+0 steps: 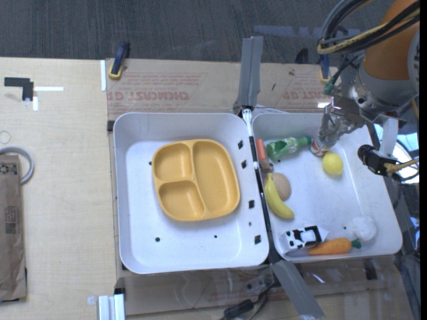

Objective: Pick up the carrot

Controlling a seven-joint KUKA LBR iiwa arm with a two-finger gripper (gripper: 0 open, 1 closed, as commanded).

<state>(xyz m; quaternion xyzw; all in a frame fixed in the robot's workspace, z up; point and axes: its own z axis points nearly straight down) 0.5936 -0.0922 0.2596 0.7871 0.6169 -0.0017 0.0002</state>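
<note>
The carrot (330, 247) lay at the near edge of the right bin (383, 199), close to the near wall. Its long axis ran almost left to right, with the green end toward the right and the thin orange tip toward the left. Just beside its left tip there was a small black and white thing (301, 236), and a white lump (364, 228) sat near its green end, a little farther back. Nothing lay on top of the carrot.

Farther in, a banana (276, 200) stretched along the left wall of this bin, touching a brown round thing (283, 187). Behind them were a lemon (332, 164) and a green bottle (287, 146), which lay on its side.

The gripper (325, 141) hung at the far part of the right bin, near the cap of the bottle and just behind the lemon. Whether its tips were spread or pressed together, I cannot tell, because they are too small and blurred; nothing could be seen between them.

So the carrot was well apart from the gripper, on the near side, almost straight toward the viewer. In my judgement the coming move would need a long travel to the near wall, and the grasp should cross the carrot's axis, that is near to far.

The left bin (133, 199) held a yellow plate (197, 179).
</note>
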